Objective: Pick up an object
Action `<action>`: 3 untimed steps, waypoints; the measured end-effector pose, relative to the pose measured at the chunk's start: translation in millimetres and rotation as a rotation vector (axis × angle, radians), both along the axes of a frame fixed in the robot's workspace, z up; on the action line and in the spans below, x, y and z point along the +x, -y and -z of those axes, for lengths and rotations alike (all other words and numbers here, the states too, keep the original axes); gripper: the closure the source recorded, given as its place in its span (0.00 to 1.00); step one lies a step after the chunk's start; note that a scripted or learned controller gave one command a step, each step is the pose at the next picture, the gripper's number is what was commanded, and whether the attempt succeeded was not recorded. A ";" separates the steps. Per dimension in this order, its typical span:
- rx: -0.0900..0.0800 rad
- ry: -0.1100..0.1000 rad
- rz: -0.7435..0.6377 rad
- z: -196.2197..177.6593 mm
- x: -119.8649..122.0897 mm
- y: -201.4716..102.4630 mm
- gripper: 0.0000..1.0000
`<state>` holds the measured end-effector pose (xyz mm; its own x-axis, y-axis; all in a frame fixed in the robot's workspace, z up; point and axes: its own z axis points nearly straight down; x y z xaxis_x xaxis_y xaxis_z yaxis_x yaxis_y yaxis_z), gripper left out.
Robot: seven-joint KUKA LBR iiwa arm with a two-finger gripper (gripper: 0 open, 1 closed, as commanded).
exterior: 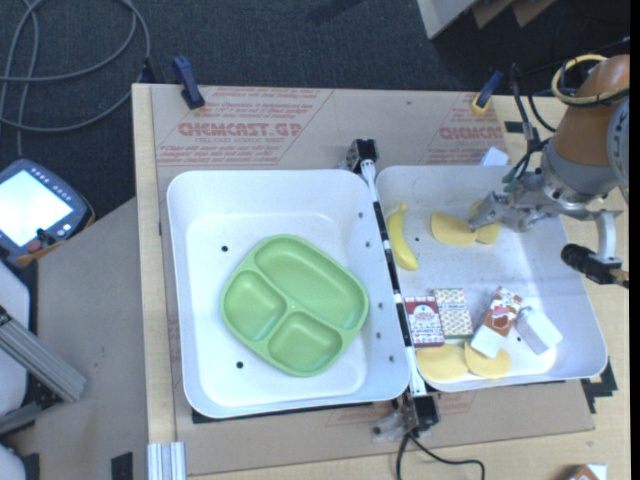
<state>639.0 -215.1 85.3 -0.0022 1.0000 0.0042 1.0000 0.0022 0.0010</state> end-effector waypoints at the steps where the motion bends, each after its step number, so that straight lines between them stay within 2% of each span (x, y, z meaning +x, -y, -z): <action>1: -0.005 0.002 0.001 0.2 14.9 -14.8 0.00; 2: -0.004 -0.001 0.002 0.1 4.4 -3.0 0.00; 3: -0.005 0.000 0.002 0.4 5.7 -3.4 0.00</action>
